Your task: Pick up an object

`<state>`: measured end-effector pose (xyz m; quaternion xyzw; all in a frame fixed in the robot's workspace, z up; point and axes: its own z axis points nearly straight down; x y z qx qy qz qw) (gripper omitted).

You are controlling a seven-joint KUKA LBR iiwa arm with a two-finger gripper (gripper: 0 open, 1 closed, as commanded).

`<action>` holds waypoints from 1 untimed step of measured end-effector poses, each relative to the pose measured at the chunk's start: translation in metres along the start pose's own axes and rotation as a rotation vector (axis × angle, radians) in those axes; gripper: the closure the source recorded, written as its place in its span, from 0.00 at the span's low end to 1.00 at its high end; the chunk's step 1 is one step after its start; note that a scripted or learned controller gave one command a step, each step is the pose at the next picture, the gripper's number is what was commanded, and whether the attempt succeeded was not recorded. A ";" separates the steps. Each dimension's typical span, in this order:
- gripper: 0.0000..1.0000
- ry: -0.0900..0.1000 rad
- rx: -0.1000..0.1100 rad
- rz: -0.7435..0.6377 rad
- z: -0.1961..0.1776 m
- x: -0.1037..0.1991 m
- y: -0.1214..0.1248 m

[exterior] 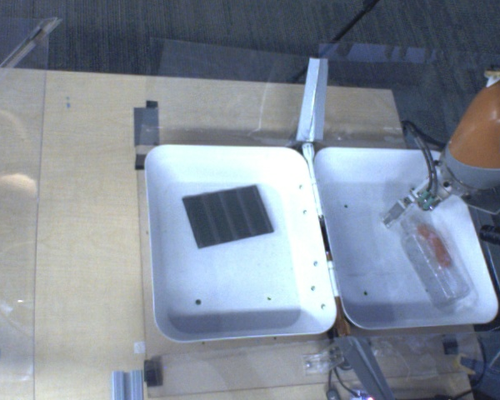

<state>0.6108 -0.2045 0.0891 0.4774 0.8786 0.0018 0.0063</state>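
Observation:
A clear plastic bottle point(437, 261) with a red-orange patch inside lies on its side in the right bin point(362, 248), running from the bin's middle toward its near right corner. My gripper point(418, 200) hangs low over the bottle's upper end, right at or touching it; the grey arm with its orange band point(482, 136) reaches in from the right. A flat dark grey ribbed rectangle point(227, 215) lies in the middle of the left bin point(171, 290), far from the gripper.
The two white bins sit side by side on a wooden bench, split by a narrow ridge point(321, 232). A metal post point(312, 102) stands behind the gap between the bins. Cables and clamps lie along the bench's front edge point(350, 365).

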 end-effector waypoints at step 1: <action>0.00 0.001 0.001 0.006 -0.001 0.021 -0.029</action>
